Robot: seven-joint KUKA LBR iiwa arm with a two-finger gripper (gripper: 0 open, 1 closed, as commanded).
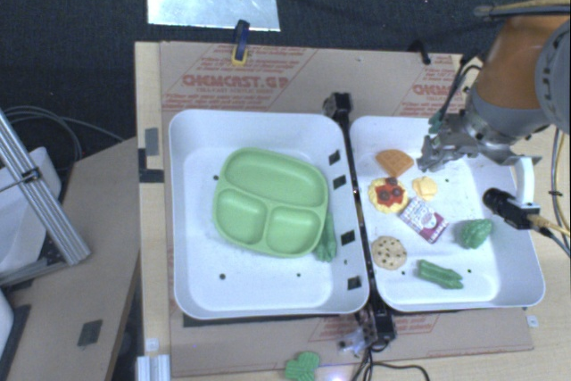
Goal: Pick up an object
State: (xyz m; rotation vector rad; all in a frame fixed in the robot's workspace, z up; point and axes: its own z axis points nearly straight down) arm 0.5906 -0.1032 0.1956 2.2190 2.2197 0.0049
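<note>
We see a green divided tray [270, 202] in the left bin [192, 192]; in the right bin [517, 277] an orange food piece [393, 161] lies just left of the hand [432, 158], a small yellow piece [425, 186] just below it. Whether the hand is spread, we cannot tell.

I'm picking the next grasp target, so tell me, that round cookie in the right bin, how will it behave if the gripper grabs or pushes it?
The cookie lies flat and looks thin, so fingers will probably struggle to get under its edge. It looks like a stiff toy, likely light, so a push would probably slide it across the smooth white bin. Lying flat, it seems unlikely to roll.
</note>
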